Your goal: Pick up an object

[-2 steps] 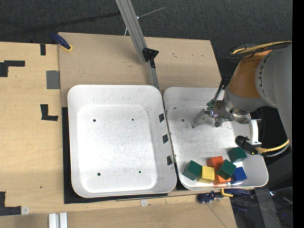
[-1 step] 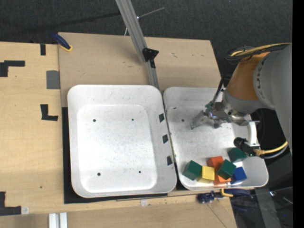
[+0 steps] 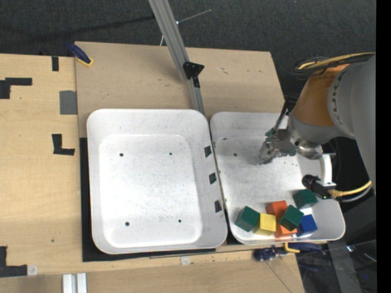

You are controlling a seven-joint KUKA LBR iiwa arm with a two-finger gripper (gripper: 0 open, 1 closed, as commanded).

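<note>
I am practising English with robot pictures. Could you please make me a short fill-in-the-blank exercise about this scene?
1. The coloured blocks lie in the ____ bin.
2. The pincer hangs over the same bin, ____ from the blocks.
3. The block between the green block and the orange block is ____.

Missing words: right; apart; yellow

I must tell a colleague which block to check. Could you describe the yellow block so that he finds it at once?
Look at the right bin, in its near corner where the blocks are piled. The yellow block lies on the near edge, between a green block and an orange block; it is the single yellow one.
</note>
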